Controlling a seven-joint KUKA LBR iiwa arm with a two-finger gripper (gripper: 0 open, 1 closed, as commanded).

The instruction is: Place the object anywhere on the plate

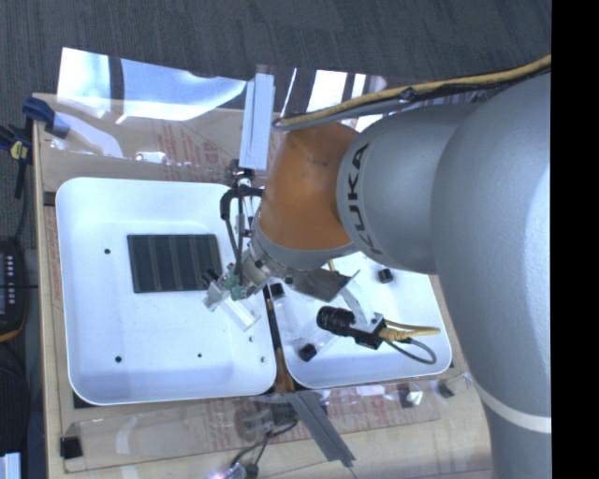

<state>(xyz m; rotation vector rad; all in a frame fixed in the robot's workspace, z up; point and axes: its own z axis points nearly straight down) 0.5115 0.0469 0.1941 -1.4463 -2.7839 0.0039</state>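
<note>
Bench with two white bins [140, 374], one dark ribbed plate [173, 262] in the left, one gripper [229, 290] beside it, jaw state perhaps hidden, cannot tell.

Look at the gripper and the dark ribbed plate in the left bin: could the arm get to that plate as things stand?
Probably yes. The gripper hangs over the left bin, just beside the dark plate, whose top lies bare with nothing between them.

We see robotics lab: KUKA arm [421, 150] over wooden worktop [140, 416], two white bins [84, 309], taped plastic sheeting [150, 84], loose cables [421, 89], grey carpet [281, 28].
</note>
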